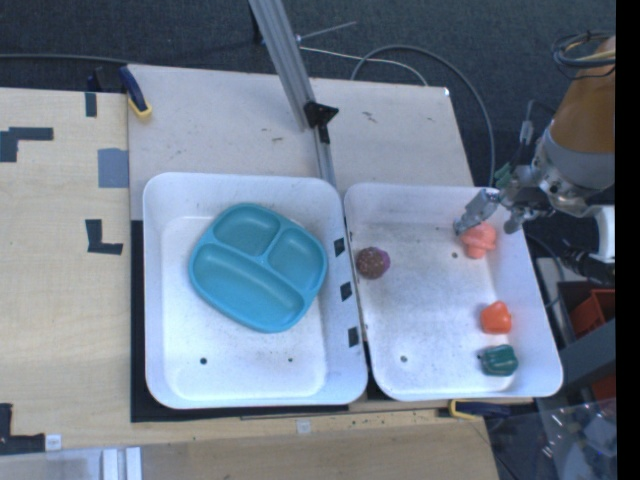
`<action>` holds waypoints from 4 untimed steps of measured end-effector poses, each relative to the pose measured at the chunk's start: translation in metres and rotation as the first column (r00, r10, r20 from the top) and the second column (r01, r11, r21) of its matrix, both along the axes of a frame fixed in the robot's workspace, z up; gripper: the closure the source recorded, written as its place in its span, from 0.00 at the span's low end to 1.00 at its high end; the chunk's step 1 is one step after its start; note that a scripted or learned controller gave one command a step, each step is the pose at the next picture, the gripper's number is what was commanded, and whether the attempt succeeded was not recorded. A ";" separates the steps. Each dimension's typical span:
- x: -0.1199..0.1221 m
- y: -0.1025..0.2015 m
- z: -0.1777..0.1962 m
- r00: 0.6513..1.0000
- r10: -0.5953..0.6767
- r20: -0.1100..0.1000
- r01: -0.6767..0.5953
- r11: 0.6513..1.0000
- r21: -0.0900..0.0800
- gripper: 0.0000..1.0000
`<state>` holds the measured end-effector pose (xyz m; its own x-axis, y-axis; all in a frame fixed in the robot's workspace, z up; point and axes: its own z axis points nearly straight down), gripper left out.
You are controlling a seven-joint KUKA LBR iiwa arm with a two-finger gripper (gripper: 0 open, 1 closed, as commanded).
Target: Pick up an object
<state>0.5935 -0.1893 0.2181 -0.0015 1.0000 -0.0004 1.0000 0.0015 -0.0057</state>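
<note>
Two-finger gripper (487, 218) hangs over far right corner of right shallow white bin (420, 373), fingers spread, w/ small salmon-pink lump (479, 240) just below the tips, resting on bin floor, not pinched. Same bin: round speckled maroon ball (373, 262) near left wall, orange lump (496, 318), dark green block (498, 359) at near right. Left white bin (170, 368) carries blue plastic divided plate (259, 265).
</note>
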 end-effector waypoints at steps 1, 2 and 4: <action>-0.002 0.006 -0.064 1.000 0.001 -0.003 -0.001 1.000 0.001 0.00; -0.006 0.006 -0.129 1.000 0.001 -0.003 -0.001 1.000 0.001 0.00; 0.002 0.005 -0.071 1.000 0.000 0.008 0.000 1.000 -0.001 1.00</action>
